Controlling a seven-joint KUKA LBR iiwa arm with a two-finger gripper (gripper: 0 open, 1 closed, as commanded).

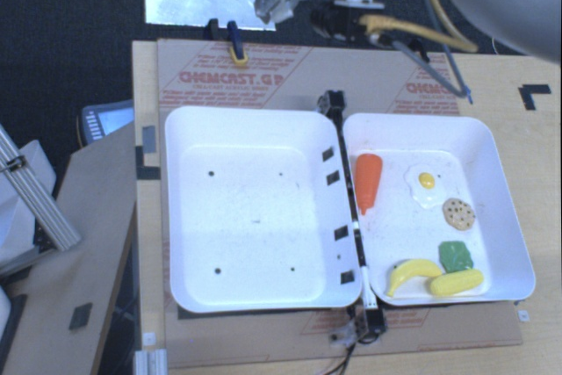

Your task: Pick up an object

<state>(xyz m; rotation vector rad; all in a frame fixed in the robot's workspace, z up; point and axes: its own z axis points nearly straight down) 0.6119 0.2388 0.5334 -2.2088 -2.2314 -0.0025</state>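
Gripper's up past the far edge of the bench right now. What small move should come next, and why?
Probably bring the gripper toward the camera and to the right, over the right bin, then stop above the carrot. The gripper hangs beyond the bins, near no object, and all the food lies in that bin. The carrot is the nearest piece, with bare floor around it.

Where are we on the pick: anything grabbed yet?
Nothing looks picked. The carrot, fried egg, cookie, green piece and two yellow pieces, including the banana, all lie in the right bin. The gripper hangs above the bench's far edge. Descent and grasp remain.
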